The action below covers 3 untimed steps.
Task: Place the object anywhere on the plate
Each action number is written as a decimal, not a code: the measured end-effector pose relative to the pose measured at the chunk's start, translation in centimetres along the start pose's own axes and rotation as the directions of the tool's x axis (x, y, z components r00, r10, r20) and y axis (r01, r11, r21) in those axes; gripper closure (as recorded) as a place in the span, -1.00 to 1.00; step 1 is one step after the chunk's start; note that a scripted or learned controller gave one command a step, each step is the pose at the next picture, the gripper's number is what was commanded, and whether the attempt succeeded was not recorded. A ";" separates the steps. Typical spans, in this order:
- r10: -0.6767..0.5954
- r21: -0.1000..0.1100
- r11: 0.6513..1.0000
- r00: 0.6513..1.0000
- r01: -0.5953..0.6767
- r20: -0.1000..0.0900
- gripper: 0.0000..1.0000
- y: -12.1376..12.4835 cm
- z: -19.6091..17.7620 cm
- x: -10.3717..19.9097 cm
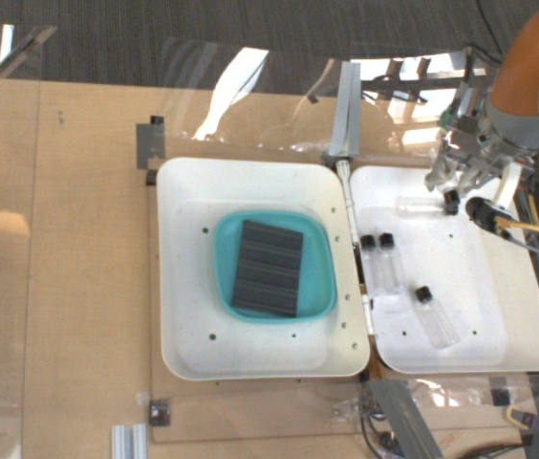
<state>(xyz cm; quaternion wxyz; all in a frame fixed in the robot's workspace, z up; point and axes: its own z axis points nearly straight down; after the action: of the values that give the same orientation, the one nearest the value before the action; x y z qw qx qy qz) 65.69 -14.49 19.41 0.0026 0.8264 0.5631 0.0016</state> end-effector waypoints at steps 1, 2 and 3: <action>-0.067 0.004 0.998 0.998 0.067 -0.002 1.00 -5.0 9.3 2.9; -0.193 0.000 0.981 0.981 0.193 -0.003 1.00 -11.8 0.7 5.9; -0.268 0.000 0.963 0.963 0.268 -0.004 1.00 -14.6 -2.1 14.5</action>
<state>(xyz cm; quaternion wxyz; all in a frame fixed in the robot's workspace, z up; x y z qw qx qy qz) 57.40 4.30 21.38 0.0014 0.7427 0.6696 0.0026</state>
